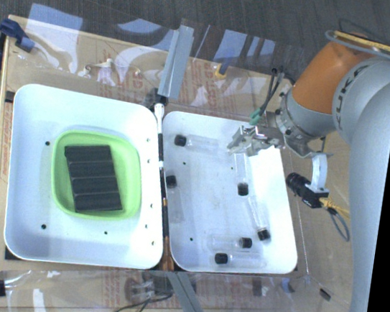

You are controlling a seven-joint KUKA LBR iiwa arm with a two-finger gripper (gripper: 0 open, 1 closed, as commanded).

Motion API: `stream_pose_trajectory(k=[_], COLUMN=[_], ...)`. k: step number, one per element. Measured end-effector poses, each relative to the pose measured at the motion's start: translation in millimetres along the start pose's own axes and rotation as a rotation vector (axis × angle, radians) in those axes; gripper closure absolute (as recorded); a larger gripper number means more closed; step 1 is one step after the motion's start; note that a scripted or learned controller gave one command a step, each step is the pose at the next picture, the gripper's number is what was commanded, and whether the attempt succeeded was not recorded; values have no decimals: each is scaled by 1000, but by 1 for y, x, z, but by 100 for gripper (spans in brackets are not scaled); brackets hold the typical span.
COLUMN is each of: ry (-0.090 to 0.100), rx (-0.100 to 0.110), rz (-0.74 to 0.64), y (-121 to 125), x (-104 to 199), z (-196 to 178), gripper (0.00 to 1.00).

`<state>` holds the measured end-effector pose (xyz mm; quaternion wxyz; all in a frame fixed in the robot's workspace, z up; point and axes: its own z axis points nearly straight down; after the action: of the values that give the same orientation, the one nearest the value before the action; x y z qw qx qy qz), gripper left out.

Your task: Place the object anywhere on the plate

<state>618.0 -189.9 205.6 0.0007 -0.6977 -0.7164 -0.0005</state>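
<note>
The dark ridged block [93,178] already lies flat on the green plate [59,168] in the left bin [36,102], at the frame's left. It looks stiff and light, best gripped across its narrower sides. The gripper [245,139] hovers at the right bin's [284,194] upper edge; whether its jaws are apart cannot be told.

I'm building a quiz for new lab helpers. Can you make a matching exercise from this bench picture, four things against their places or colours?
Things:
1. dark ridged block
2. green plate
3. pincer
4. orange band

Descriptions:
A. over the right bin's far edge
B. lying on the plate
C. in the left bin
D. on the arm, above the wrist

Pairs: 1-B, 2-C, 3-A, 4-D
</note>
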Motion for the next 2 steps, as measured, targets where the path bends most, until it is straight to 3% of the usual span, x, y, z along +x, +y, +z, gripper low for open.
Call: stream_pose_trajectory(k=[1,2], ry=[-1,1], rx=[6,5], rz=[-110,-374], y=[-69,-93], x=[89,146], z=[44,15], gripper=[100,100])
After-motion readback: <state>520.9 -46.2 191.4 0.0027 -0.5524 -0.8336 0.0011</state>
